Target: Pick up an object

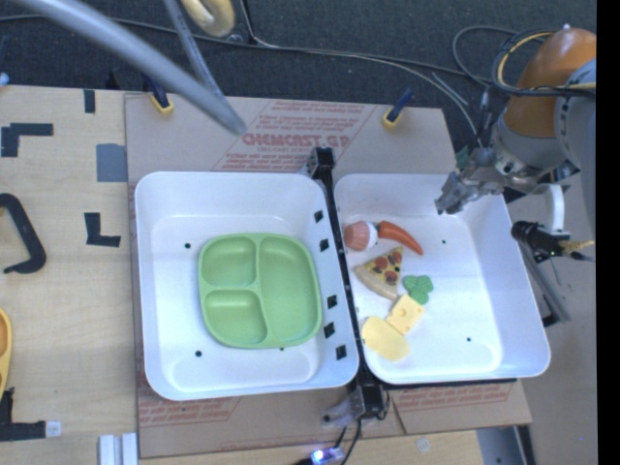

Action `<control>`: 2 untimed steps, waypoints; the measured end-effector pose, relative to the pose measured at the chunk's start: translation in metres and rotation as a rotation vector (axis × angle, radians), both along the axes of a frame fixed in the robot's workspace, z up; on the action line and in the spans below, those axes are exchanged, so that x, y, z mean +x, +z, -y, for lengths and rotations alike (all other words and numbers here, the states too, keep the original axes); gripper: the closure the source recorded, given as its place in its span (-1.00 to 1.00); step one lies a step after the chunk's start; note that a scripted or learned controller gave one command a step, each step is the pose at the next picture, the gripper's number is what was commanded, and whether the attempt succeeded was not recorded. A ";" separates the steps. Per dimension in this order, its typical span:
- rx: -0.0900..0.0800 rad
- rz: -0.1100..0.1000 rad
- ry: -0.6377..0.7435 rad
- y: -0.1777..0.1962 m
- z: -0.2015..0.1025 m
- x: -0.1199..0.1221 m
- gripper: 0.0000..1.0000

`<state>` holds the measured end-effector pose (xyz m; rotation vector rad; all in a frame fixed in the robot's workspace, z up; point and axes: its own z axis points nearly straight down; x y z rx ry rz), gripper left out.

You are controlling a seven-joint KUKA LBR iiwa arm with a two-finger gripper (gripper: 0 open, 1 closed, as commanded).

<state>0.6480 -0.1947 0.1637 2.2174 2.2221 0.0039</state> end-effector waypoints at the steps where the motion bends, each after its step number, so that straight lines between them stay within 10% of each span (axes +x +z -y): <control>1: -0.001 0.001 0.000 0.045 -0.001 0.001 1.00; 2: 0.001 -0.004 0.004 0.044 -0.058 0.007 1.00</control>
